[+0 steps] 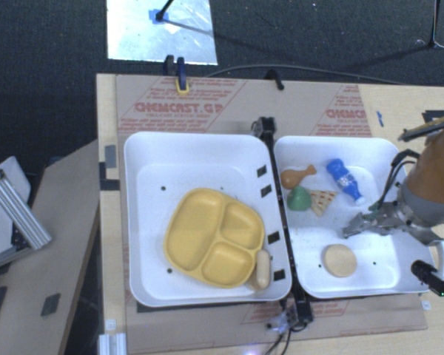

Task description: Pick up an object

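Gripper (357, 228) reaches in from the frame's right, low over the right bin (385, 279); whether it is apart or together I cannot tell, and nothing is seen in it; 5 candidates lie there: round biscuit (340, 260) just below-left, blue bottle (345, 180), drumstick (297, 174), green piece (299, 198), waffle wedge (323, 200); the biscuit looks likeliest, being nearest and apart from its neighbours.

We see a pale wooden bench (107, 220) covered by a brown cardboard sheet printed with red lettering (207, 102). Directly on that sheet sit two shallow white plastic bins, the left bin (144, 198) and the right bin (377, 272), touching along their inner edges.
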Available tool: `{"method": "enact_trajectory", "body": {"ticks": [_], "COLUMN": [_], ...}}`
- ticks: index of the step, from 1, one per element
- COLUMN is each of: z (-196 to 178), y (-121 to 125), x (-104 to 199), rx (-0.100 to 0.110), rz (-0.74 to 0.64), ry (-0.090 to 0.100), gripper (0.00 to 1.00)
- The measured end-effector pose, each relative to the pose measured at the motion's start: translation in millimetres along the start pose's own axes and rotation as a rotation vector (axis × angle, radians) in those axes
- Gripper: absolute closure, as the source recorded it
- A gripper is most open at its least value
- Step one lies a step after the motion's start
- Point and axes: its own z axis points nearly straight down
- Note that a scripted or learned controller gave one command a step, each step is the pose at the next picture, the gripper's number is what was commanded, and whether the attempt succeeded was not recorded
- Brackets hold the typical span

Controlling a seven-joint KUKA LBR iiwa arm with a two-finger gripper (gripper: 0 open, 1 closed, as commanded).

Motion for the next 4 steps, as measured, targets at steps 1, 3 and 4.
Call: {"method": "enact_trajectory", "body": {"ticks": [1, 3, 4], "z": [-13.1, -127.6, -121.8], "y": [1.4, 10.0, 16.0], "x": [-0.7, 1.3, 53.3], "rx": [-0.005, -0.008, -0.002], "rz": [-0.001, -0.004, -0.008], "ry": [-0.002, -0.003, 0.001], "gripper": [1.0, 1.0, 1.0]}}
